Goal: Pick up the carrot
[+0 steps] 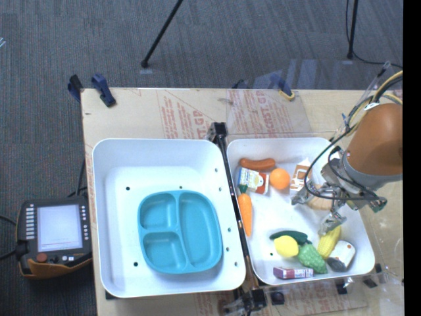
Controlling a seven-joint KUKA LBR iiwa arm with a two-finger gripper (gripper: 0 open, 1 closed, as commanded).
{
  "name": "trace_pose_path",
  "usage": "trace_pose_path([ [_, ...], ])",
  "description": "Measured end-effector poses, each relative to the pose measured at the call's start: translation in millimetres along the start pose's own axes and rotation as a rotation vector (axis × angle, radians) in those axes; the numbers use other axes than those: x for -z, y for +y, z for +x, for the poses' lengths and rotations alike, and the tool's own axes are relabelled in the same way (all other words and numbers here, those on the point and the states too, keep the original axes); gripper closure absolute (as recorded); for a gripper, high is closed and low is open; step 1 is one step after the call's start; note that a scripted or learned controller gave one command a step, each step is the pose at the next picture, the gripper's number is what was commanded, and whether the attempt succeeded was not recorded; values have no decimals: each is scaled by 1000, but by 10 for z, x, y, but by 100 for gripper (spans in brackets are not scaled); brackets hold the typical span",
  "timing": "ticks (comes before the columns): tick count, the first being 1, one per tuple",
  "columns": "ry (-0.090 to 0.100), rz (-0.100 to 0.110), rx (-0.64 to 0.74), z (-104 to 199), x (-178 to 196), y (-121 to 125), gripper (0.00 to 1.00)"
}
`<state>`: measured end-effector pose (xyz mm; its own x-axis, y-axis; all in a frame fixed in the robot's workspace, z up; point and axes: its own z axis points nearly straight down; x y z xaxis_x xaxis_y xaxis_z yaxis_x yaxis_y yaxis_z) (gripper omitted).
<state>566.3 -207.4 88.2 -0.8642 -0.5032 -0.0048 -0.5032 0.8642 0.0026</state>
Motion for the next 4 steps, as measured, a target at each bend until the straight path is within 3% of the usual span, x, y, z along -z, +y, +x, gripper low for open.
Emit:
trace_pose_path([
  [1, -1, -1, -124, -772, -8, 408, 0],
  [2, -5, 0, -126, -785, 100, 403, 100],
  [3, -12, 15, -132, -557, 2189, -325, 100],
  [4, -2, 3, -132, -541, 2108, -308, 0],
])
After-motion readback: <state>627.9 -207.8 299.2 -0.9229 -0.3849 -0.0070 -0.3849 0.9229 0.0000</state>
